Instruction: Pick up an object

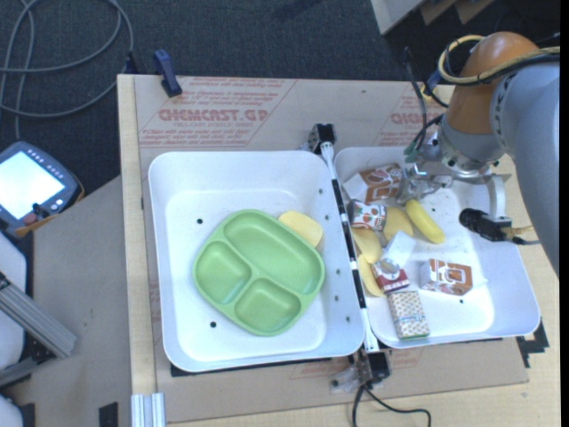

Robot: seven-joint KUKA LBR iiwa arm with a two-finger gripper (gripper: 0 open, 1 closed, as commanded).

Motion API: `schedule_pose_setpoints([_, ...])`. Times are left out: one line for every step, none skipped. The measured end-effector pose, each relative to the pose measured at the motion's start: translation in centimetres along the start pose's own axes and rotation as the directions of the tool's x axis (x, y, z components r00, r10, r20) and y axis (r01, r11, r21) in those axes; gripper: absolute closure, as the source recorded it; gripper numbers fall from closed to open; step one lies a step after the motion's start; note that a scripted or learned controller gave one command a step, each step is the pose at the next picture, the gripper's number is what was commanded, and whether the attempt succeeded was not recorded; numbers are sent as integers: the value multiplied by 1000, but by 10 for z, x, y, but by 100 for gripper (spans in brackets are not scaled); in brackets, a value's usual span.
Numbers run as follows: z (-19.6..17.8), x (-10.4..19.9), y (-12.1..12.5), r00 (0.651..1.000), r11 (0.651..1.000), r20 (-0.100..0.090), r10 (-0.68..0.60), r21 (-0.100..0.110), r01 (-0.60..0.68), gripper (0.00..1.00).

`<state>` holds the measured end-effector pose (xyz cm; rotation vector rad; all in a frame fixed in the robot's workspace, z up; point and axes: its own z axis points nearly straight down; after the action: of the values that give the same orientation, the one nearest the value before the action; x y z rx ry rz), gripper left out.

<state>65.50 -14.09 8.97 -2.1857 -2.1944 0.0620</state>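
I keep my hand (418,183), its grip unreadable from here, just above the banana (424,221) and would drop straight, clear of the packets (382,183).

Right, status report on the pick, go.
Gripper low in right bin, among the packets. Fingers unclear, nothing seen held. Banana just below it. Packets crowd close beside.
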Motion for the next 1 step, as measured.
schedule_pose_setpoints([-59,14,-63,1000,998,3,4,-59,-4,100])
